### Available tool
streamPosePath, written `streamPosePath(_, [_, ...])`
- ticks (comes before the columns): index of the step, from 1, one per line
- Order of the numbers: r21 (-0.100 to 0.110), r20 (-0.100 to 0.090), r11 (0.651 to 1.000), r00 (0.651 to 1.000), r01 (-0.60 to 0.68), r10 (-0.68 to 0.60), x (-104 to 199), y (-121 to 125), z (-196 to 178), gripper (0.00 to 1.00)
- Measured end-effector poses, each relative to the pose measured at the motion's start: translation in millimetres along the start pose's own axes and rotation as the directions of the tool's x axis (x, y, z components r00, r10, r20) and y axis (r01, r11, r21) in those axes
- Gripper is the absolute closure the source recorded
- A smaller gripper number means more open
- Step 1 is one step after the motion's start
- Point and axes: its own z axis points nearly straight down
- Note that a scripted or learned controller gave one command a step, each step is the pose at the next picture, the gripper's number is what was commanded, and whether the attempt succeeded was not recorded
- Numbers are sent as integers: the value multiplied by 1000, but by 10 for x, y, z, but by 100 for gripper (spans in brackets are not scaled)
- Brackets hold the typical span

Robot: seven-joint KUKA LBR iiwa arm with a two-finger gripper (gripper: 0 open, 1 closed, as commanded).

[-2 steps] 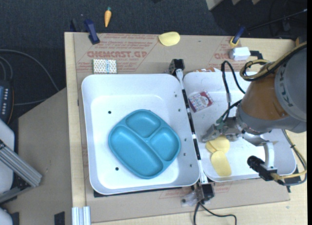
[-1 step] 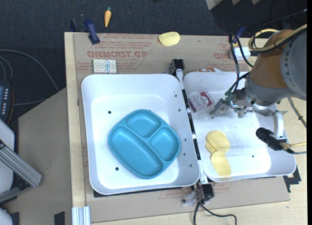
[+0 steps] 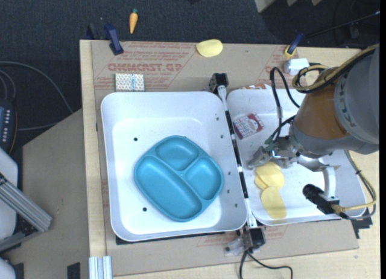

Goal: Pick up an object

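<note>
The right bin [image 3: 260, 99] holds a red and white packet [image 3: 247, 125] near its back left. Two pale yellow pieces lie toward its front left, one [image 3: 269, 177] just behind the other [image 3: 274, 203]. My gripper [image 3: 263, 156] is low over the bin's left side, just above the rear yellow piece and in front of the packet. I see nothing held in it. The grey arm with its orange band [image 3: 319, 118] covers much of the bin's right half. A blue divided plate [image 3: 178, 177] lies in the left bin [image 3: 120, 121].
On the bench behind the bins lie a yellow lump [image 3: 209, 48], a small patterned packet [image 3: 129, 81] and a blue clip [image 3: 112, 38]. A tiny carrot [image 3: 133, 21] rests on the dark floor beyond. A black clamp [image 3: 218, 81] sits between the bins at the back.
</note>
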Motion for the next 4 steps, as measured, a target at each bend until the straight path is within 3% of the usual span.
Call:
streamPosePath(1, [0,-1,1000,1000,0,0,19,-152,-2,0])
streamPosePath(2, [-4,2,1000,1000,1,-1,-228,358,-287,0])
streamPosePath(3, [0,0,1000,1000,0,0,21,-179,1,0])
streamPosePath(4, [-4,2,1000,1000,1,-1,-2,456,-8,0])
